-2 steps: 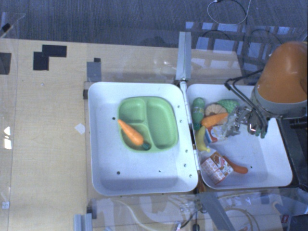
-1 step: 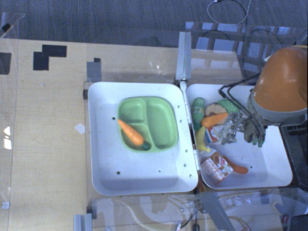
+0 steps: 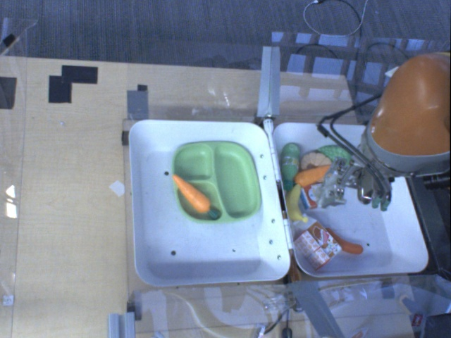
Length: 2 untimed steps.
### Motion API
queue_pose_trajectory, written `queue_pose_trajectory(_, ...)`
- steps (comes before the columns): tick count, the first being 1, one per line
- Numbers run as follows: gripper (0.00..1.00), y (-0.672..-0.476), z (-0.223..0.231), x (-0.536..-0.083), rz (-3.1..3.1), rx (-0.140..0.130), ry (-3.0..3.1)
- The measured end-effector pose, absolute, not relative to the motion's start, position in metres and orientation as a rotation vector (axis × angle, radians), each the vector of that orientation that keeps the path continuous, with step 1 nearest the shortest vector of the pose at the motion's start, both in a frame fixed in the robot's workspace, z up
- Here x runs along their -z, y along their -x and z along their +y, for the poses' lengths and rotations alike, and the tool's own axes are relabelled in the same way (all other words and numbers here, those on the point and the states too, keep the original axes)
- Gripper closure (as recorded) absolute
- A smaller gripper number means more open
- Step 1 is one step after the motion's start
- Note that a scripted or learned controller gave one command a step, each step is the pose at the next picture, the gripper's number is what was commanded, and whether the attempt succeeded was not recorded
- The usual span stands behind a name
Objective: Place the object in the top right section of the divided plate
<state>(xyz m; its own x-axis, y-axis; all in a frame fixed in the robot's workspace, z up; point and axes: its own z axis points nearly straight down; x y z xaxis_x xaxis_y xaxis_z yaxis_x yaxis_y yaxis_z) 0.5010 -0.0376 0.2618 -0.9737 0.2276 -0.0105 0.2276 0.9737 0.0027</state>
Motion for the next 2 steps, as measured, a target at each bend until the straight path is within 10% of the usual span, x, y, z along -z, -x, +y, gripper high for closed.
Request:
queue_pose_trajectory(1,0.00,-0.501,-0.038,-0.262,3.111,-0.003,-0.360)
queue_pose_trajectory(2,0.00,-0.489,-0.052,-0.260,3.074,-0.002,-0.608)
